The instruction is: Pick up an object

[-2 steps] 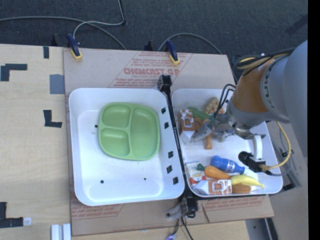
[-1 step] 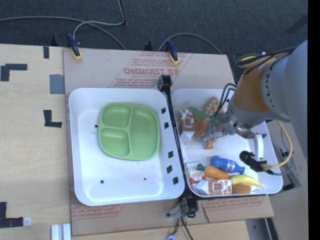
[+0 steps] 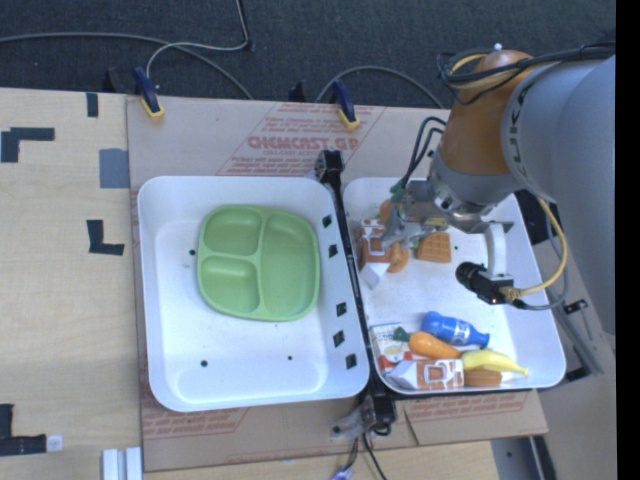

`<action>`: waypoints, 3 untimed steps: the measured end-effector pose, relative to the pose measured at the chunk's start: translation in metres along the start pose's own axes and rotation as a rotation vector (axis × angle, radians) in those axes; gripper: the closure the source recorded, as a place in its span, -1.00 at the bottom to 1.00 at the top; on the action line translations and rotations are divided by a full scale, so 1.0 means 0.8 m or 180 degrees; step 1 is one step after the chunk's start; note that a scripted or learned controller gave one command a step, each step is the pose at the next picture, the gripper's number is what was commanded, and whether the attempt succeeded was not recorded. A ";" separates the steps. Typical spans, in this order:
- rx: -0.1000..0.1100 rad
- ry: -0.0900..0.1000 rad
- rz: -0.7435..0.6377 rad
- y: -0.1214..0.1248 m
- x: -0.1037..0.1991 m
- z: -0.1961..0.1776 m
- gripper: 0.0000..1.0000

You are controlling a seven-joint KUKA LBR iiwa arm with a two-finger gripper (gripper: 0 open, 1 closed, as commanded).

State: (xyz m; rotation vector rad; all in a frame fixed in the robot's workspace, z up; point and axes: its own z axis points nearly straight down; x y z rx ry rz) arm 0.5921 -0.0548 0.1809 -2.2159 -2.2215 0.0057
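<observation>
Looking down at the table, you'll find the tool low in the right bin, over a cluster of small orange and white items by the divider (its opening can't be made out). A green plate sits in the left bin.

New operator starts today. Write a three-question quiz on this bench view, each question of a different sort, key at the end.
1. True or false: the green divided plate lies in the right bin.
2. Which item lies nearest the blue bottle? A) carrot B) green divided plate C) blue clamp
3. Fill in: the gripper is over the ____ bin.

Key: 1 false, it lies in the left bin. 2 A. 3 right.
</observation>
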 end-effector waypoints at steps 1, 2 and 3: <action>0.0005 -0.0002 0.0002 -0.031 0.030 0.001 1.00; 0.0005 -0.0001 -0.0001 -0.001 0.062 0.001 1.00; 0.0006 -0.0003 -0.0001 -0.010 0.109 0.001 1.00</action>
